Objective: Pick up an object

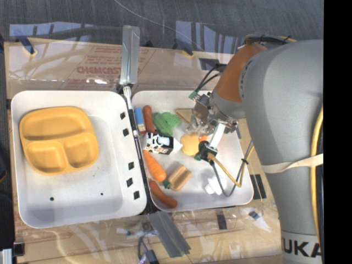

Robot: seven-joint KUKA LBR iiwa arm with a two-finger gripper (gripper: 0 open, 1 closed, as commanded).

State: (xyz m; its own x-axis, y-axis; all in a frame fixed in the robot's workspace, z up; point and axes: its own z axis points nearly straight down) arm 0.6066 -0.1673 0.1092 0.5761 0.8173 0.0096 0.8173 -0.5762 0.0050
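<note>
- The left shallow white bin (38, 202) holds a yellow divided plastic tray (58, 139), well apart from the arm. I judge it no part of the coming move.
- Along the left wall of the right shallow white bin (192, 198), an orange-red toy sausage (147, 117) lies with its long axis running up and down the view. Below it are a black-and-white patterned box (158, 143), an orange toy carrot (155, 167) slanting down to the right, and a darker red sausage (163, 194) near the front wall.
- Nearer the middle are a green leafy toy (165, 122) and, lower, a tan short cylinder (179, 176) lying tilted.
- A pale yellow rounded piece (190, 145) sits right of the patterned box. It is the thing closest to the gripper, so I take it as the likeliest pick. It is round, so it has no long axis to line up with.
- The gripper (196, 126) hangs low over the upper middle of the right bin. The yellow piece lies just below and slightly left of it in the view, so a grasp would need a small shift that way. I cannot tell whether the gripper is wide, narrow or holding anything.
- A small white piece (213, 187) lies toward the bin's front right.
</note>
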